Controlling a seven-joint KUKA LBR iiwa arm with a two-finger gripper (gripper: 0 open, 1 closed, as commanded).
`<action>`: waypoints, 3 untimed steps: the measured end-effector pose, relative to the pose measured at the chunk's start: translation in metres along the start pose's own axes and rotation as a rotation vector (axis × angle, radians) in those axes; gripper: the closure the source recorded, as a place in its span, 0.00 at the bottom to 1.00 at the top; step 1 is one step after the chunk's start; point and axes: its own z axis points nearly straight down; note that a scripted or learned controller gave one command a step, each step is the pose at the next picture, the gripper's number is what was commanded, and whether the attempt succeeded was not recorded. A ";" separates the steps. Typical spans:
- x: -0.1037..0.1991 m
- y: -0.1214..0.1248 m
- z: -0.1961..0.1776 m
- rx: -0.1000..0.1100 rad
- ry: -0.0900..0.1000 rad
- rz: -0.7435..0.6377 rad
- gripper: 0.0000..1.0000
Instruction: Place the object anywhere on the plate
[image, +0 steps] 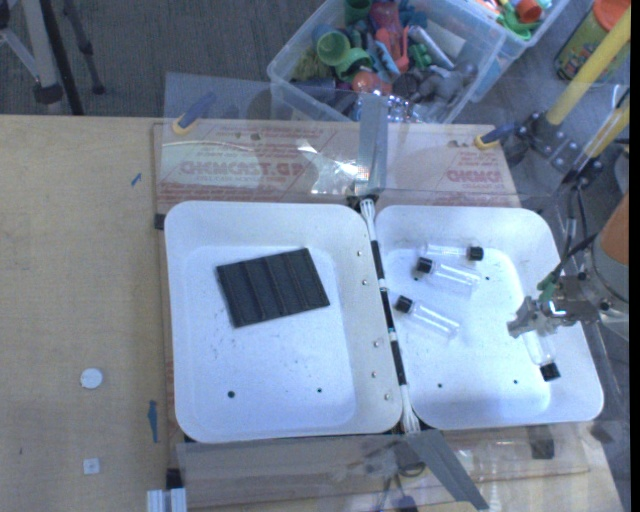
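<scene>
Gripper lowered over a clear vial at the right bin's edge.

The gripper (545, 318) is seen just above a black-capped clear vial (543, 358), perhaps for a grasp; its state cannot be told. Two more vials (447, 262) lie to its left. The dark ribbed plate (272, 286) waits far left, in the left bin (262, 410).
</scene>
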 end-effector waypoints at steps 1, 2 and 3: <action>0.016 0.001 -0.101 -0.001 -0.002 -0.123 1.00; 0.056 0.001 -0.138 -0.005 -0.003 -0.492 1.00; 0.086 0.001 -0.150 -0.006 -0.005 -0.853 1.00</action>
